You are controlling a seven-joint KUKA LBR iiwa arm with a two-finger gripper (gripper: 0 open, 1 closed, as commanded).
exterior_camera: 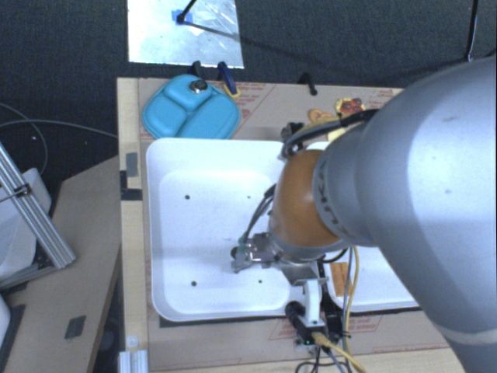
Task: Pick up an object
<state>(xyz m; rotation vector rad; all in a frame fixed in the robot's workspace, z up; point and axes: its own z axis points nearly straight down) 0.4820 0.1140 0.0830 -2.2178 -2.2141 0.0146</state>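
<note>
- The tool (242, 256) hangs low over the left white bin (167, 208); whether it grips anything cannot be told.
- No object to pick is visible on that bin's floor.
- A blue container (191, 109) rests on the table (272, 103) beyond.
- Risk: the tool closes on nothing, or scrapes the bin floor.

One white bin (167, 208) in plain sight, one blue sectioned tray (190, 111) (behind it), one arm (404, 185).

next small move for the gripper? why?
Probably lift and re-survey. The gripper sits low over the left white bin, on bare floor with no object at its tip. The arm covers the other bin, so a target cannot be made out.
</note>
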